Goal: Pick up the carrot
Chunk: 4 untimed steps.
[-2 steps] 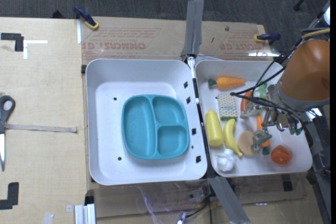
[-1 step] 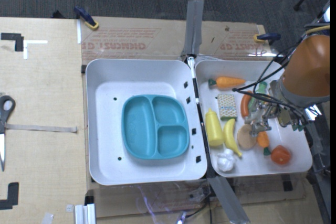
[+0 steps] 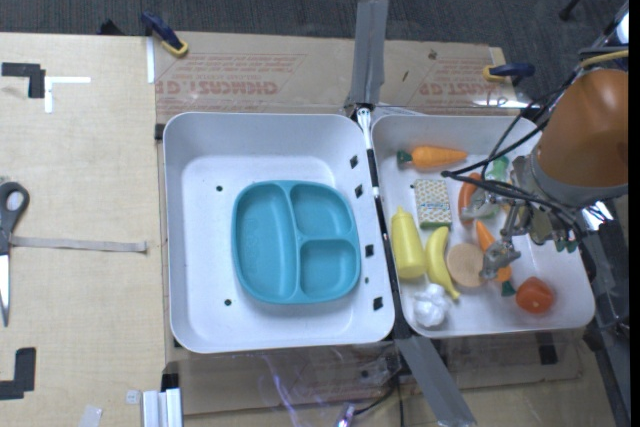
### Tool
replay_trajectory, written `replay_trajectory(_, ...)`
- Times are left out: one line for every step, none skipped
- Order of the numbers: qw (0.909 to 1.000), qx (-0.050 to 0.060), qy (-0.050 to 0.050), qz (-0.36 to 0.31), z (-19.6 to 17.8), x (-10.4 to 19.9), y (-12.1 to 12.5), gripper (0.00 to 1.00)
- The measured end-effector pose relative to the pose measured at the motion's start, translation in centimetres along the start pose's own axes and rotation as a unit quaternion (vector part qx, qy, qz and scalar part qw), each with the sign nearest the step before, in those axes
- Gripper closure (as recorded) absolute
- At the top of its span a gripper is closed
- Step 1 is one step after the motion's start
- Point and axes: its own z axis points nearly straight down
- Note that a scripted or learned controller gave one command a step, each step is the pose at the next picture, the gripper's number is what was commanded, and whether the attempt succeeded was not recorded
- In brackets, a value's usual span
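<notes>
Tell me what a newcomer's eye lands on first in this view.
The turquoise divided plate stands out first, alone in the left bin. Next comes the right bin, crowded with toy food: a carrot near its far edge, a yellow bottle beside a banana, and a tomato in the near right corner. The arm's hand hangs over that clutter, beneath its orange band.

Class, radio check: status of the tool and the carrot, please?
Tool low in the right white bin, grip unclear. Orange carrot with green top lies free at the bin's far edge. Cables cross nearby.
</notes>
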Motion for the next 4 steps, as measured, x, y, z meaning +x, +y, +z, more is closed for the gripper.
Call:
replay_trajectory(0.9999,-0.002,0.006,0.016,1.6,1.2,-1.2,0.00)
replay_trajectory(0.9999,-0.001,0.003,0.015,0.6,0.9,-1.2,1.00)
replay_trajectory(0.9999,-0.001,0.003,0.015,0.6,0.9,-1.2,0.00)
replay_trajectory(0.9999,0.000,-0.001,0.014,-0.5,0.7,-1.3,1.00)
